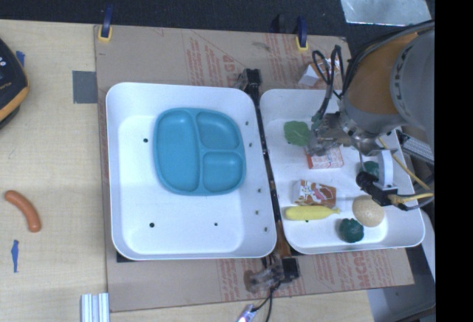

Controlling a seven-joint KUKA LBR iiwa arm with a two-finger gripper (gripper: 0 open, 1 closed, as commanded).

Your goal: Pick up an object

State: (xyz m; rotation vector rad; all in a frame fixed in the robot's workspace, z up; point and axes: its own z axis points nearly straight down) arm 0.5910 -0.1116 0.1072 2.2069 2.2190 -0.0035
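Note:
The right bin (277,165) holds several small items. A green soft piece (296,133) lies at its upper left. Below that lies a red and white packet (326,159), then a brown and red packet (316,193). A yellow banana (310,214) lies along the front, with a dark green ball (351,230) and a beige round piece (368,211) to its right. My gripper (324,139) hangs low in this bin, just over the top edge of the red and white packet and right of the green piece. Nothing visibly rests in its grasp.
The left bin (126,165) carries a blue divided plate (199,151). A small teal object (369,165) sits by the arm's black fittings at the right bin's right side. An orange sausage (24,210) lies on the bench far left. Cables trail above the right bin.

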